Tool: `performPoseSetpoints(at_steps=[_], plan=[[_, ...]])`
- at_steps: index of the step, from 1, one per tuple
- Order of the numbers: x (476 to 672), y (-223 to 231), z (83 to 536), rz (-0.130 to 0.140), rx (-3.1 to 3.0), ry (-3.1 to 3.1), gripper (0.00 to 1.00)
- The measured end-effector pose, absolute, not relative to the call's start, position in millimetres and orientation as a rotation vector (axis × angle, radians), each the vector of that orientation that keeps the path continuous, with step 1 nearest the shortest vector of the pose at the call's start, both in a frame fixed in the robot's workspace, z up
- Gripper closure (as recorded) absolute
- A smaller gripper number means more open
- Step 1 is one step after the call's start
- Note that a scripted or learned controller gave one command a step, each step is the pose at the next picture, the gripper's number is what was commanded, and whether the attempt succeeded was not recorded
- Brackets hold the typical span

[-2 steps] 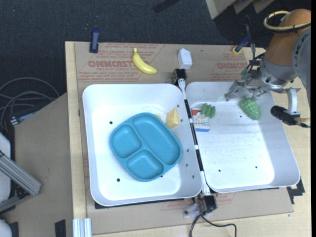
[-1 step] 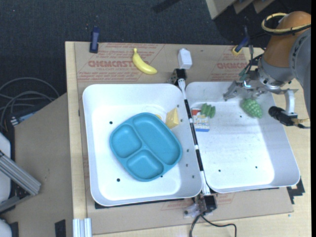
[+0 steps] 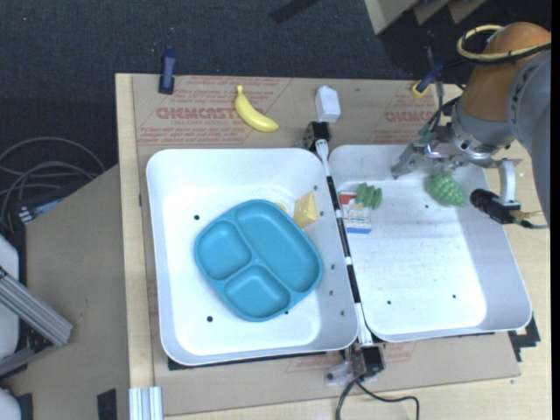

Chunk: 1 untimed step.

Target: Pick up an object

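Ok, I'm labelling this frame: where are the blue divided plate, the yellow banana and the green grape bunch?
blue divided plate (image 3: 256, 259), camera view, centre ridge.
yellow banana (image 3: 253, 113), camera view, mid-curve.
green grape bunch (image 3: 446, 189), camera view, cluster middle.

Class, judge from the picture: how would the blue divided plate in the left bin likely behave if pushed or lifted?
The blue divided plate looks like rigid moulded plastic, so probably stiff and light. Lying flat and broad, it would likely slide, not roll or tip. Its low rounded rim may be slippery for a two-finger grip.
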State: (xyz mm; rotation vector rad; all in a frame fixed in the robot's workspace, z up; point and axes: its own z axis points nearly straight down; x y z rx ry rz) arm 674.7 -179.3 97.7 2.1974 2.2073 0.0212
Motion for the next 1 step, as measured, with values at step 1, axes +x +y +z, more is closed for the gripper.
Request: performPoseSetpoints(at_steps=[1], plan=[[667.2,-191.2,97.2,0.022,2.199,2.207,0.00]])
